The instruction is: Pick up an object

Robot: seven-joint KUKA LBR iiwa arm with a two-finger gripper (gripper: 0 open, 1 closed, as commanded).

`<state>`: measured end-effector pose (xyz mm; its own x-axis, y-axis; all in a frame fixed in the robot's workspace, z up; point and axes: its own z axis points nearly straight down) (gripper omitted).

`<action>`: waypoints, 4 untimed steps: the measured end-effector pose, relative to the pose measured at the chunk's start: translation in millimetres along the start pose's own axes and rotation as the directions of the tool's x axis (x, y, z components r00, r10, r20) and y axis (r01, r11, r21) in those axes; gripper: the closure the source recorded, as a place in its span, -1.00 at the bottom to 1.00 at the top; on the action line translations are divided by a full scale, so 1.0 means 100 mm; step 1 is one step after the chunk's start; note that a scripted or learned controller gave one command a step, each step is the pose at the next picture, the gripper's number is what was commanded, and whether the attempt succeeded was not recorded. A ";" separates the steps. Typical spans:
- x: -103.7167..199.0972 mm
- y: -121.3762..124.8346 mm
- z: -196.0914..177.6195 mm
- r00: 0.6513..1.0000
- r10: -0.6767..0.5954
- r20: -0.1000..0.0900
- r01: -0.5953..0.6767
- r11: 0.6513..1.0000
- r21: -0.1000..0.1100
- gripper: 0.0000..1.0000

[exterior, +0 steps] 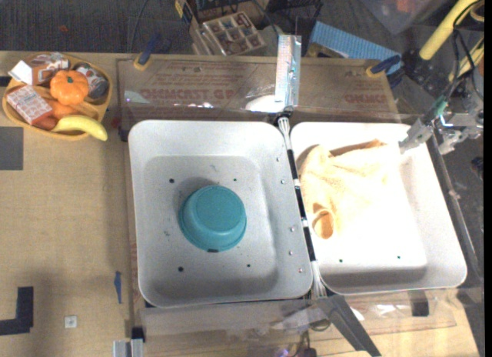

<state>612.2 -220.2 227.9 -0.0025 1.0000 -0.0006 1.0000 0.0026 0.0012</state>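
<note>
Fingers (409,141) of the gripper (415,137) are too blurred to call apart or together. They hang at the right bin's (442,271) far rim. The cloth (346,175) lies just beside them; the bowl (214,217) sits in the left bin (146,271). Best to drop onto a raised fold.

Teal bowl (214,218) in left bin (154,155); cloth (342,178) in right bin (438,263).

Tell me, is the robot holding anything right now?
Nothing is held: the gripper sits at the right bin's top edge, with the cloth lying below.
</note>
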 end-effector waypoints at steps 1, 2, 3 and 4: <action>0.00 0.01 -0.11 1.000 -0.003 0.002 0.003 1.000 -0.004 1.00; 0.01 0.01 -0.11 1.000 -0.003 0.002 0.003 1.000 -0.003 -1.00; 0.47 0.55 0.98 0.993 -0.115 0.001 0.115 0.993 -0.001 -1.00; 0.59 0.56 1.38 0.943 -0.334 0.001 0.334 0.943 -0.001 -1.00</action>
<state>668.3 -161.4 90.1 -0.3366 0.9417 -0.0016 0.9417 0.3366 0.0023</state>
